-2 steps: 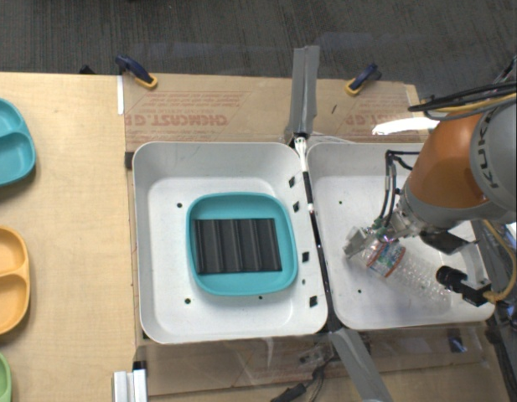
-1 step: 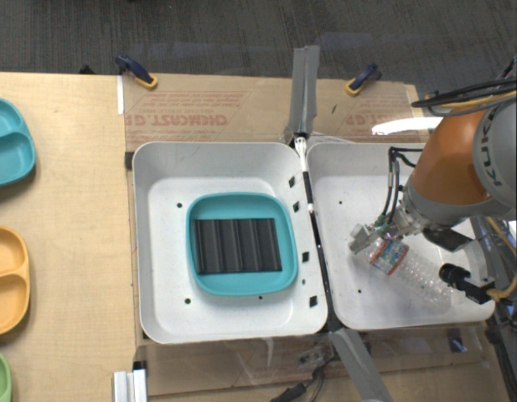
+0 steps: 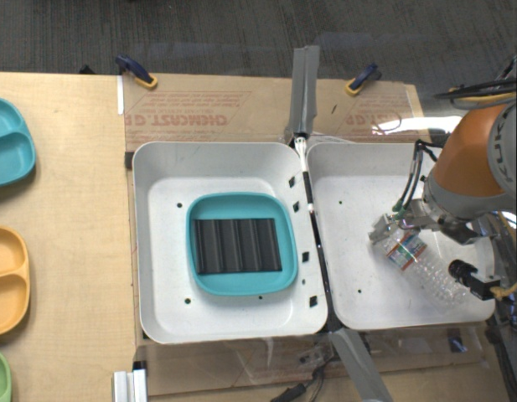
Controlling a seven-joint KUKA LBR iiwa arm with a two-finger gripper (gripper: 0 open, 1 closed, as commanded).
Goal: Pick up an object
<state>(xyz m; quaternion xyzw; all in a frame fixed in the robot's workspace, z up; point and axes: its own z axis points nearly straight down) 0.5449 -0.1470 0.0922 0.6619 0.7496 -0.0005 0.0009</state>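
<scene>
Arm (image 3: 474, 162) low over right bin (image 3: 359, 283)

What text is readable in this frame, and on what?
Cardboard sheet behind the bins: red print, mirrored or upside down; the big line reads roughly "CHEMCAST GP", uncertain. The smaller lines beside it are too blurred to read.
Arm's orange band: partial dark letters at the frame edge, cut off, not readable.
Clear bottle by the tool: colored label, too small to read.

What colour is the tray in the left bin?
Teal rim with a dark grey ribbed centre; the tray shows clearly in the camera view.
</scene>
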